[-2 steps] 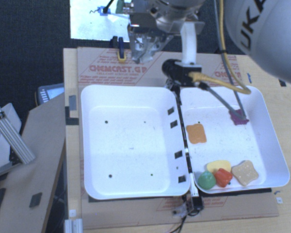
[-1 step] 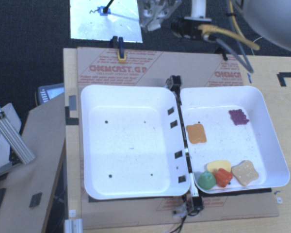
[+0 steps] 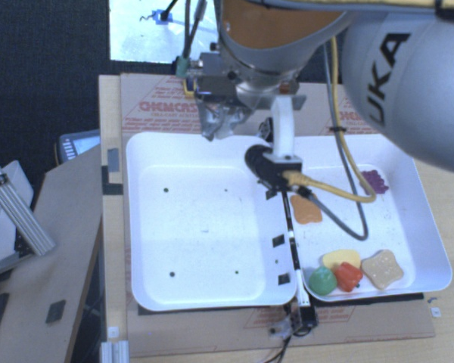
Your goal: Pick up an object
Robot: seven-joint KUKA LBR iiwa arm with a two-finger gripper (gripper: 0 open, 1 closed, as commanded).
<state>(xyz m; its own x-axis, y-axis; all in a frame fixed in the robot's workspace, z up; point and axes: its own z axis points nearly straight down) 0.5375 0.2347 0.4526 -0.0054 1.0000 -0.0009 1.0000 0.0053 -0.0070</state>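
**Claw at the far rim of the left bin, all pieces off in the right bin**

The claw [image 3: 216,123] hangs over the far rim of the left bin [image 3: 140,203], close to that bin's far corner on the side that meets the right bin [image 3: 433,240]. It is seen from above, and the view does not tell whether it is spread or pressed together. Nothing can be seen in its grip.

Every loose piece lies in the right bin, to the view's right of the claw and nearer the camera. The orange piece [image 3: 307,211] is closest to the claw and sits just past the wall between the bins. The purple piece [image 3: 374,180] lies farther to the right, near the bin's far side, well apart from the claw.

The other four cluster in the near corner, farthest from the claw. These are the yellow piece [image 3: 340,259], the green ball [image 3: 322,280], the red piece [image 3: 349,276] and the toast [image 3: 383,268]. The green ball and the red piece touch, with the yellow piece just behind them and the toast just beside the red piece.

The grey arm [image 3: 408,74] crosses above the right bin's far side.
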